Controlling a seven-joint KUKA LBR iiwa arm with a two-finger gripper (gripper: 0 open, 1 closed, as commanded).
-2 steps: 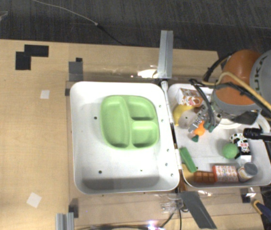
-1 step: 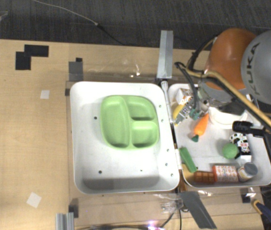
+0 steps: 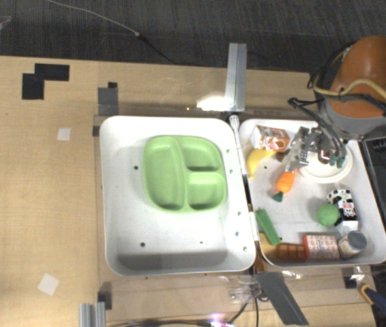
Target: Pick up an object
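A small carrot-shaped toy (image 3: 284, 182), orange with a green tip at its lower left end, lies tilted on the floor of the right bin (image 3: 377, 216), near the bin's upper middle. The gripper (image 3: 301, 152) hangs just above its orange upper end, close to it or touching it; whether the fingers are spread or pressed together cannot be told, and the carrot is not seen between them. Just left of the carrot sits a yellow banana-like toy (image 3: 258, 161), and above that a small carton with red and white print (image 3: 273, 139) rests near the bin's upper left corner. To the right of the gripper lies a round white dish (image 3: 329, 169), partly covered by the arm's wrist. Lower right of it are a black-and-white patterned piece (image 3: 342, 201) and a round green object (image 3: 328, 214), touching or just beside each other. Along the bin's lower edge lie a green stick (image 3: 268, 225), a dark brown piece (image 3: 290, 252), a red-labelled can on its side (image 3: 321, 245), and a grey-capped item (image 3: 354, 241). The left bin (image 3: 121, 244) holds a light green divided tray (image 3: 183, 172) with three compartments, lying near its middle.
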